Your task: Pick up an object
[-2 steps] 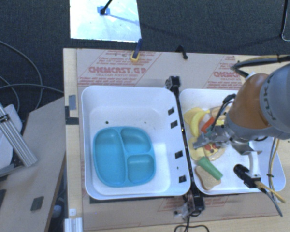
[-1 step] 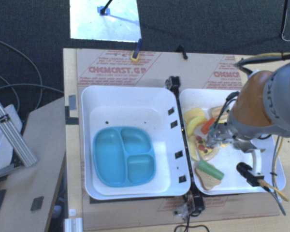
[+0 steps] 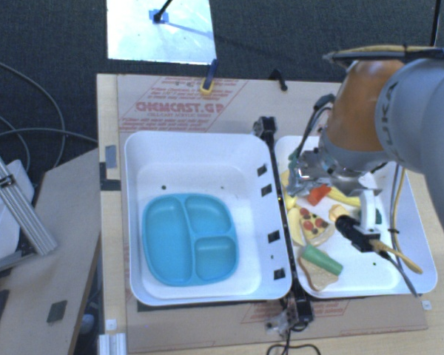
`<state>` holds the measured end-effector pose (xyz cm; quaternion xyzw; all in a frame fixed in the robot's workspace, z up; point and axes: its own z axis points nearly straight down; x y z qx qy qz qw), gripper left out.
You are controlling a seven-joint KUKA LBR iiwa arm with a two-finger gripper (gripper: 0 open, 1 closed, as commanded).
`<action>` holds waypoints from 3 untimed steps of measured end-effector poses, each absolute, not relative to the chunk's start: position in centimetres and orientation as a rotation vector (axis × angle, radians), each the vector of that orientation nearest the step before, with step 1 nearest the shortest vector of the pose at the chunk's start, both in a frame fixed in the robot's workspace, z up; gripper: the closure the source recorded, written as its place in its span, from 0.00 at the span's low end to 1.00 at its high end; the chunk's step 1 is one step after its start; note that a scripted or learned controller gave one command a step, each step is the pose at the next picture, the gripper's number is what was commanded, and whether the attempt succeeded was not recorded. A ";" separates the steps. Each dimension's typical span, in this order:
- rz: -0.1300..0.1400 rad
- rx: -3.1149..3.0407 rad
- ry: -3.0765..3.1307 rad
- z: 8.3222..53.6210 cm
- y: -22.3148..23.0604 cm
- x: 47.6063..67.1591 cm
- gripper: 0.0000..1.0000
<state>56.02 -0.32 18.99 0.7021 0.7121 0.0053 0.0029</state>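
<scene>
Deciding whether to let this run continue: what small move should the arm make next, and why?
Probably a short descent: the arm hangs over the right bin, above the orange piece and banana, with nothing visibly held.

Small toy foods clustered in the right bin: a pizza slice (image 3: 315, 225), green cylinder (image 3: 323, 259), orange piece (image 3: 319, 194), yellow banana (image 3: 345, 197).

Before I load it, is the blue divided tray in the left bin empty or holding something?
Empty. The blue tray lies flat in the left bin, all three compartments showing bare blue.
</scene>
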 end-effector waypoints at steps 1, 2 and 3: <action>0.022 2.199 2.235 24.7 10.4 62.7 1.00; -0.003 2.216 2.232 14.5 13.6 64.8 1.00; 0.004 2.213 2.228 8.2 14.3 66.9 1.00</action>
